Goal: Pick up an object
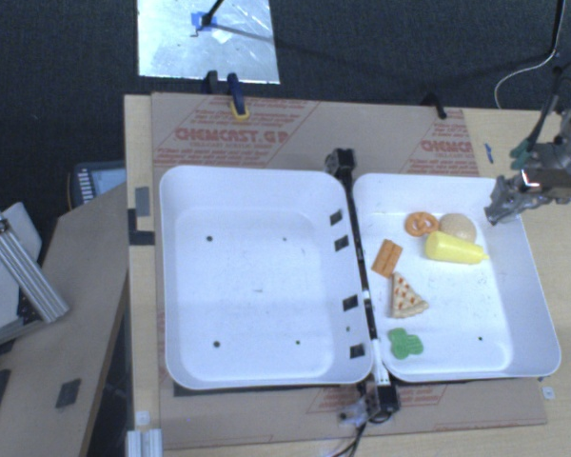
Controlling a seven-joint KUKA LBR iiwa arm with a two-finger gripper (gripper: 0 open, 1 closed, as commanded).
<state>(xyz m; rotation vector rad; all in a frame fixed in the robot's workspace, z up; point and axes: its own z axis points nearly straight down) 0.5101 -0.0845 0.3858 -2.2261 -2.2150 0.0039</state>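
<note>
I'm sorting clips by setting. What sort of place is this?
Likely a robotics lab bench for grasping trials. Two shallow white plastic bins sit clipped side by side on a board, the right-hand one holds toy food such as a yellow plastic wedge, and a metal two-finger gripper reaches in.

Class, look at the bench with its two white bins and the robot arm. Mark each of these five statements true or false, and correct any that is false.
1. All the small objects lie in the right bin. True.
2. The pretzel lies next to the green piece. False: the pretzel is at the far end of the group and the green piece at the near end, with the pizza slice between them.
3. The yellow object lies beside the round beige object. True.
4. The gripper holds the orange piece. False: the orange piece lies on the bin floor near the divider, far from the gripper.
5. The gripper is over the left bin. False: it is at the right bin's far right edge.
</note>
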